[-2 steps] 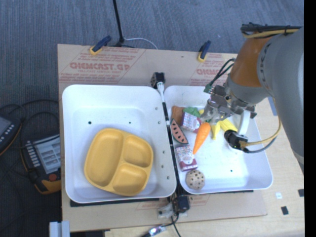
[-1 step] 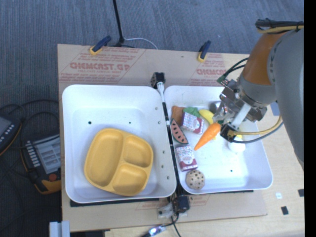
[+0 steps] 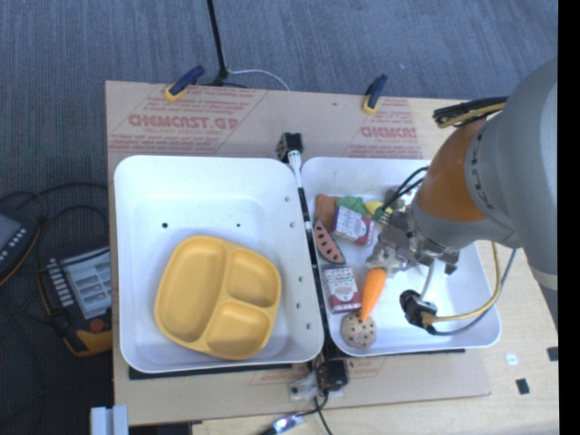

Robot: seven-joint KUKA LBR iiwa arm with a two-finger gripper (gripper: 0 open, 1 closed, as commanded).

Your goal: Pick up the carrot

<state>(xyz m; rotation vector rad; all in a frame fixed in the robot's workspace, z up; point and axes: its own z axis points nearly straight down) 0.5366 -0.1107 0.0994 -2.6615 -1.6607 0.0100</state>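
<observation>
The camera view looks down on a bench topped with a brown board (image 3: 227, 120) printed in red with what reads as "CHEMCAST GP" — once at upper left, and again, partly cut off, at upper right. Two yellow-and-blue clamps (image 3: 184, 82) pinch its far edge, and grey carpet surrounds the bench. At far left, on the floor, sit dark devices and cables. The left bin (image 3: 145, 198) holds a yellow divided tray (image 3: 217, 295) with three compartments. The right bin (image 3: 471, 329) is crowded: a watermelon slice (image 3: 327, 238) lies by its left wall, with two small red-labelled packets (image 3: 341, 288) near it — their writing is too small to read. The carrot (image 3: 371, 292) lies tilted near the bin's middle, orange tip toward a round tan cookie (image 3: 357, 333) at the front. The gripper (image 3: 412, 254) hangs just right of and above the carrot's top end; whether it touches the carrot is unclear, as is its state. The grey arm with its orange band (image 3: 449, 184) fills the right.
</observation>
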